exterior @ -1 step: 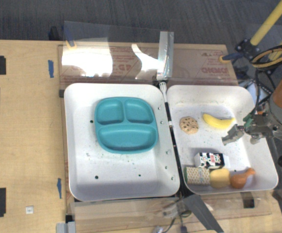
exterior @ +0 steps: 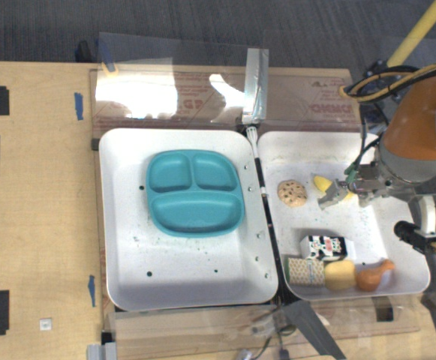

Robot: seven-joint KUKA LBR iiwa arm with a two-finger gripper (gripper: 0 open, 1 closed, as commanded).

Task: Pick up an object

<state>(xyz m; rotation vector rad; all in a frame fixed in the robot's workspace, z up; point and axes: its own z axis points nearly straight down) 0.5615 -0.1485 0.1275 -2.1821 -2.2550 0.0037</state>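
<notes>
The jaws [exterior: 336,194] sit low in the right bin [exterior: 405,235], reaching in from the right under the grey wrist and its orange band. Their tips are small and partly lost against the white floor, so whether they are spread or closed cannot be told. Just beside their tip, toward the left, lies a small yellow piece [exterior: 321,183]; it looks very near or touching, but nothing can be seen held between the fingers.

A little farther left of the jaws rests a round, speckled tan cookie [exterior: 292,193], flat on the bin floor and apart from the yellow piece. Below the jaws, toward the near rim, a cluster lies together: a black-and-white patterned box [exterior: 323,246], a tan woven-looking block [exterior: 305,271] under it, a pale yellow rounded lump [exterior: 340,274] just beside that, and an orange rounded object [exterior: 371,274] near the rim.

Bare white floor lies directly below the jaws, between them and that cluster, and also behind them toward the far wall.

Well to the left, past the ridge where the two bins meet, the left bin [exterior: 120,223] carries a smooth teal divided plate [exterior: 195,192] with three compartments. Both bins are glossy white with rounded corners and sit on the pale wood counter [exterior: 34,201].
</notes>
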